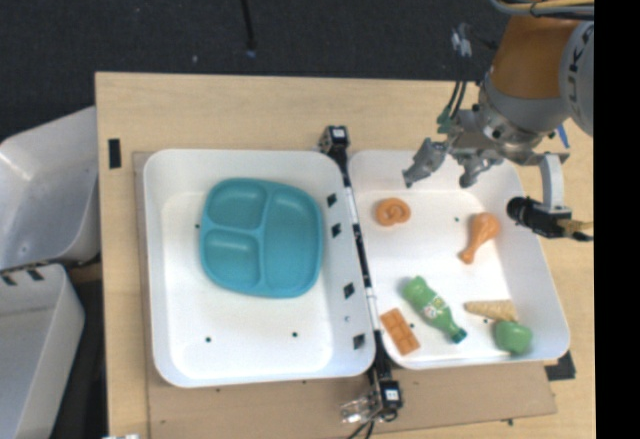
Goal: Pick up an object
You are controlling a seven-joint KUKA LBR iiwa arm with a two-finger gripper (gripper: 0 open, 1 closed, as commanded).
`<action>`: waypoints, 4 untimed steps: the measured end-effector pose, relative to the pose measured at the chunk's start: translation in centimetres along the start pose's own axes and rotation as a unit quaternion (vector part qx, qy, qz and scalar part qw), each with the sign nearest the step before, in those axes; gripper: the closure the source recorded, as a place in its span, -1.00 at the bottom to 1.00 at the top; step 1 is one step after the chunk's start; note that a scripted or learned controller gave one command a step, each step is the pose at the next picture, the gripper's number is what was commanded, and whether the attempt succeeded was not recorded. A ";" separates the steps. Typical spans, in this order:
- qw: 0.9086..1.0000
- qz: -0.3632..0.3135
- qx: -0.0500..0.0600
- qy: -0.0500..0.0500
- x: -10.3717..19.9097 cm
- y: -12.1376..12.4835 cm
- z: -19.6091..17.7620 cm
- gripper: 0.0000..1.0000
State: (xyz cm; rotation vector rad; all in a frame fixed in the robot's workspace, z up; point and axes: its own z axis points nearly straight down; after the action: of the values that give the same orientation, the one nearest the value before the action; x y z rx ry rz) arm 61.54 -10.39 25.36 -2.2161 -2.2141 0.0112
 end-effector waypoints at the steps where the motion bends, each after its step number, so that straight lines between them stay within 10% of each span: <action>1: 1.000 -0.001 -0.007 0.000 0.0 0.2 -0.7 -1.00; 4: 1.000 0.001 -0.004 -0.002 0.1 -0.3 15.3 -1.00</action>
State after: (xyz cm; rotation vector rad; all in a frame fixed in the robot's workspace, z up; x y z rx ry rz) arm 61.03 -10.25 10.07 -2.2247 -2.2165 0.0060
